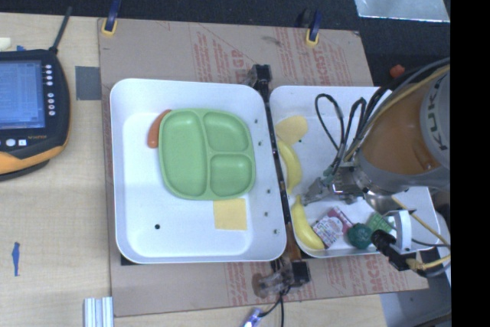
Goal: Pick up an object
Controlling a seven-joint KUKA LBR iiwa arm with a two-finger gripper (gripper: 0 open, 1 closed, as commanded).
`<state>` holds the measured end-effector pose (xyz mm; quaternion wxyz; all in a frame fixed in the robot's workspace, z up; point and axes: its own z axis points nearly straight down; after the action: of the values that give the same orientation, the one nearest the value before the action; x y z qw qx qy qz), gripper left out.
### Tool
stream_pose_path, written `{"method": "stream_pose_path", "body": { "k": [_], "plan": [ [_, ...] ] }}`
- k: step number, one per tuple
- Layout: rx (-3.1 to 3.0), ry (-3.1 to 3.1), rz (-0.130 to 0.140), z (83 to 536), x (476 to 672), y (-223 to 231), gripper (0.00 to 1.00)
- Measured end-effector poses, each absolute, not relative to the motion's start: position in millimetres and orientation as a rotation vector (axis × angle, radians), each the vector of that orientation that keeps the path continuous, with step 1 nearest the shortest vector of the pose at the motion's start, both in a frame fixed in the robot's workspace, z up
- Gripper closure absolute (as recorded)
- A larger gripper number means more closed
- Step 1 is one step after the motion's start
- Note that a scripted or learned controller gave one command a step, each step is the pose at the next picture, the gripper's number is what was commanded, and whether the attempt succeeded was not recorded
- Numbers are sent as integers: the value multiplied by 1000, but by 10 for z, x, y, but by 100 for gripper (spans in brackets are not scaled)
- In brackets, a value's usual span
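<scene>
Cardboard (191, 50) with faint red print, "KU" on arm (440, 119)

- The arm (417, 138) is bulky and rounded, with an orange band and a grey shell.
- Dark letters "KU" are printed on the grey shell at the right edge.
- Black cables (342, 122) loop out from the wrist.
- The wrist ends in bare grey metal parts (337, 186).
- A white and black fitting (398, 233) with thin wires sits below.

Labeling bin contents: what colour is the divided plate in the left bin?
Light green. The divided plate shows plainly in the camera view, lying in the left bin.
</scene>
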<state>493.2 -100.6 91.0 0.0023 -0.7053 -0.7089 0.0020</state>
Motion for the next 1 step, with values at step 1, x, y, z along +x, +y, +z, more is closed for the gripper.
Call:
{"method": "stream_pose_path", "body": {
  "k": [1],
  "plan": [
    [-2217,-2225,4,950,6214,-1813,0]
  ]
}}
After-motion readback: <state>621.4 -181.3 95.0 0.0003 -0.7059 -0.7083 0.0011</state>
